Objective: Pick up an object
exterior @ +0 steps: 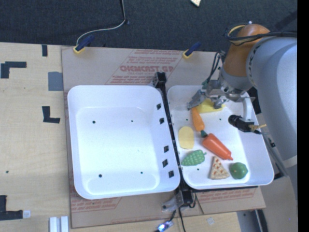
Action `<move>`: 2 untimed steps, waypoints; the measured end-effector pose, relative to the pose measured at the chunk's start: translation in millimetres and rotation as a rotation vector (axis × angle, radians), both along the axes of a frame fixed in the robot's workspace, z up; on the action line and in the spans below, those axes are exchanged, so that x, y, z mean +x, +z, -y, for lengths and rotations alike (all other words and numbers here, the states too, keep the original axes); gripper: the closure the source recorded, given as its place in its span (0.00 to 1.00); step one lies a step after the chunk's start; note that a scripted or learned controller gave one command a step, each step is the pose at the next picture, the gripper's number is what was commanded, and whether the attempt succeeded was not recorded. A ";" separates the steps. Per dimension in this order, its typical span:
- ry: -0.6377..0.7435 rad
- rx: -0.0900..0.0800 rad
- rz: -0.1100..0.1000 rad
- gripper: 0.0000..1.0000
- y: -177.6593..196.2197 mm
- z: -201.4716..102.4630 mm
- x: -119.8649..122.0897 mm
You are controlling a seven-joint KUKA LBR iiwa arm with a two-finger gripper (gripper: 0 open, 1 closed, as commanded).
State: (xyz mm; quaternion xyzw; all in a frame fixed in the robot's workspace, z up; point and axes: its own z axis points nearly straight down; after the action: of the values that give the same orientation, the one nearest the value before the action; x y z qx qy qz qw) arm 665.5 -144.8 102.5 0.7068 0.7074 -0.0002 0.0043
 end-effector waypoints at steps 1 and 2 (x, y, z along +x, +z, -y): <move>-0.005 -0.013 -0.006 0.00 -7.6 -29.4 4.3; -0.007 -0.012 -0.010 1.00 5.4 -26.9 4.3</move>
State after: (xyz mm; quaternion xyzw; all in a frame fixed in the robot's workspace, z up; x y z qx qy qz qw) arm 669.7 -117.9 107.9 0.7091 0.7051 -0.0078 0.0050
